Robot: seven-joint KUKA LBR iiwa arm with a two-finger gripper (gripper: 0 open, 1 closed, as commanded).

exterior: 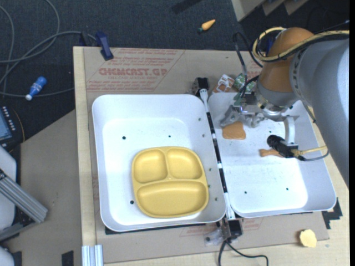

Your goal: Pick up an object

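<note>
Two white bins sit side by side, and we start at the near edge: a small yellow chunk [307,238] lies on the bench outside the right bin [266,190], out of play. Nearest inside, the yellow divided plate [169,180] lies flat in the left bin [113,121], covering much of its floor. It looks like light, rigid, slick plastic, too broad to span. A raised rim or divider ridge would be the only bite.

Further back, in the right bin, a small orange scrap [267,153] lies alone on the floor. Beyond it comes the likely target: a flat orange-brown piece [234,131], just beside the wall between the bins. I judge it light and fairly stiff, but thin and flush to the floor, so it could skid away. It is best taken across its narrower width, by the edges.

The gripper [244,118] hangs right over its far edge. Whether that claw is spread or pressed together I cannot tell from up here, and nothing is visibly gripped.

Farthest off, what looks like a crumpled wrapper [224,83] lies on the bench behind the bin, and a blue clip [104,45] sits at the far-left corner.
</note>
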